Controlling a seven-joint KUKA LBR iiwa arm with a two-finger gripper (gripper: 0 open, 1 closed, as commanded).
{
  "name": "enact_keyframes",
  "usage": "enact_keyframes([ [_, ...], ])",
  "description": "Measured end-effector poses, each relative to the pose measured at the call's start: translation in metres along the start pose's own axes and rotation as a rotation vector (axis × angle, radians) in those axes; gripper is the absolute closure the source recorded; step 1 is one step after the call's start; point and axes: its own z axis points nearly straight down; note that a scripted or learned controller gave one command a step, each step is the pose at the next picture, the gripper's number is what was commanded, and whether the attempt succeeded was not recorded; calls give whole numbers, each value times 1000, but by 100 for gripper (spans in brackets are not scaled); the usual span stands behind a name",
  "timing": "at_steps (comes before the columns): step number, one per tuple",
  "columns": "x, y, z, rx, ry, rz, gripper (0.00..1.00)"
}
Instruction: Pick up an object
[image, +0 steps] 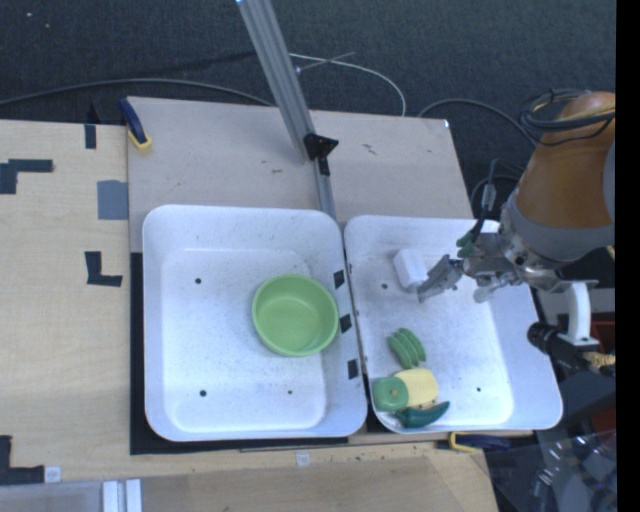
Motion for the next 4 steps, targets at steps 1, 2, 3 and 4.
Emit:
enact_keyframes([
  [1,0,0,0,0,0,0,0],
  [2,-2,-2,64,7,0,2,0],
  [3,2,5,123,8,1,0,0],
  [4,2,5,168,-1,-2,1,0],
])
